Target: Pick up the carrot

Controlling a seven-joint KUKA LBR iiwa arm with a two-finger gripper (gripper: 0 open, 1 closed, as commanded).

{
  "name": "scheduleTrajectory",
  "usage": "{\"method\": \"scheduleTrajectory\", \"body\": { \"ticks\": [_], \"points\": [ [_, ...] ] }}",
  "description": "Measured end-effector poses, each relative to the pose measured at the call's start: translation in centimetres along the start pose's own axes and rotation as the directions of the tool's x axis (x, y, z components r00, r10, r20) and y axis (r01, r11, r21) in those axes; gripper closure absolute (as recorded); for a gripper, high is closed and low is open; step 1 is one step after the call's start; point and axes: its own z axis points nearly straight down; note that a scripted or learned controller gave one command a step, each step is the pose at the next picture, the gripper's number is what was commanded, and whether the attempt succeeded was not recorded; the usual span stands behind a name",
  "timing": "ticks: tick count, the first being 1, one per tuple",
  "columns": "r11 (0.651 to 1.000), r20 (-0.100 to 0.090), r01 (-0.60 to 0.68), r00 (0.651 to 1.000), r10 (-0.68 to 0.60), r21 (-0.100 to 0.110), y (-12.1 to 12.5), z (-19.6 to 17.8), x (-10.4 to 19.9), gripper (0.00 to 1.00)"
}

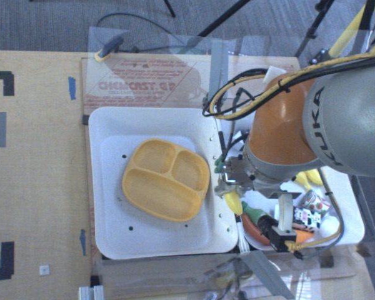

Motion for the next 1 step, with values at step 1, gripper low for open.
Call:
{"method": "scheduleTrajectory", "body": {
  "ticks": [1],
  "points": [
    [1.000,0.000,-0.013,1.000,0.013,-0.001,0.24,-7.03,-2.87,1.00]
  ]
}}
